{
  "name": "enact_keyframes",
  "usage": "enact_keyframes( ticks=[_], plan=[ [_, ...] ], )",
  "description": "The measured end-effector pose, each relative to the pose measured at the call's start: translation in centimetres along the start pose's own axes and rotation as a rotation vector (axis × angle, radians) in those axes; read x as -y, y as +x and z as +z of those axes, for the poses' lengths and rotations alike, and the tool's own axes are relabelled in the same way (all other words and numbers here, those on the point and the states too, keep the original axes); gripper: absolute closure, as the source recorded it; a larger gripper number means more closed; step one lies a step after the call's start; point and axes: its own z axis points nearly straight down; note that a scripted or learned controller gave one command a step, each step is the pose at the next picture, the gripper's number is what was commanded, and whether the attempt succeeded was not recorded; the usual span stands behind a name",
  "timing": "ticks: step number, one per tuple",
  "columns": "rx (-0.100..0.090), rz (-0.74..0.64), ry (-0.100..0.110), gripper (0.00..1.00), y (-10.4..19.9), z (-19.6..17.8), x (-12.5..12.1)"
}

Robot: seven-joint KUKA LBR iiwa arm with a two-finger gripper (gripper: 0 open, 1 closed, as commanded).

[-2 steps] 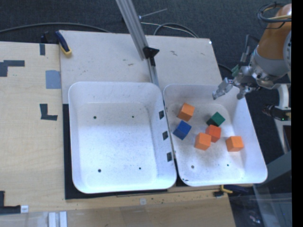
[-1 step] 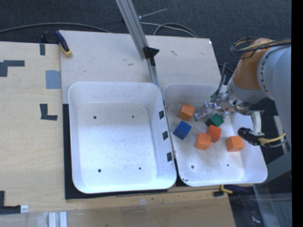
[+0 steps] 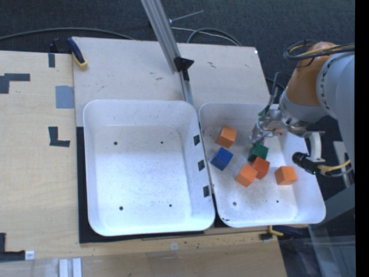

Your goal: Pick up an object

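— Where was the gripper?

— Over the right bin, just above the green cube — the cube lay directly below, toward the near side, touching a red cube.

— Holding anything?

— Couldn't tell; its tip was too small and blurred to judge.

Slanted metal rail above the bins, yellow-handled tool on the bench, grey tape patch

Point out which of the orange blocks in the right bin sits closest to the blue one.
The orange block at the upper left of the group, just above the blue block. The other orange blocks lie further right, past the green block.
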Motion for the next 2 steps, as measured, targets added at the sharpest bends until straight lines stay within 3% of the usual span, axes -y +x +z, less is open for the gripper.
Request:
enact_keyframes(
  ticks=[1,2],
  plan=[
    [0.000,0.000,0.001,0.00,0.0,0.1,0.0],
    [0.001,0.001,0.003,0.00,0.2,2.7,1.1]
  ],
)
